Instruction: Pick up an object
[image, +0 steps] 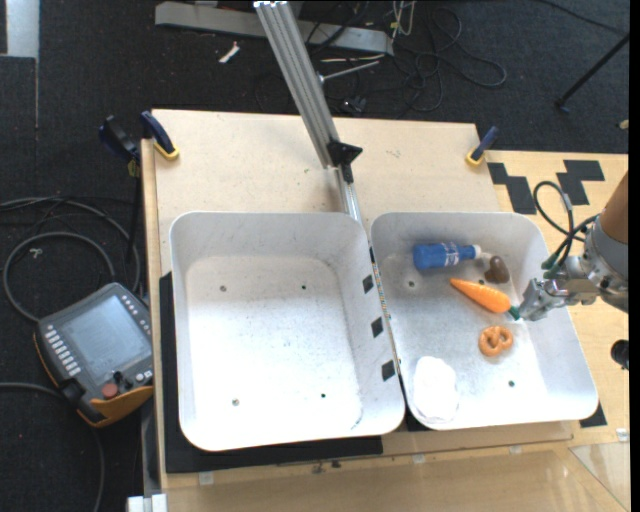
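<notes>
The right bin (560, 385) holds several small objects. An orange carrot (480, 294) lies in the middle with its green end pointing right. A blue bottle (443, 256) lies behind it, and a small brown piece (496, 268) sits between them to the right. A pretzel (495, 340) lies in front of the carrot. A white rounded object (436, 386) rests near the front left corner. My gripper (532, 303) reaches in over the bin's right side, low and right next to the carrot's green end, just behind the pretzel.
The left bin (190, 250) stands beside the right one, sharing a middle edge with black markers. A slanted metal rail (305, 85) runs down to the bins' back edge. A teach pendant (95, 345) lies left of the bench.
</notes>
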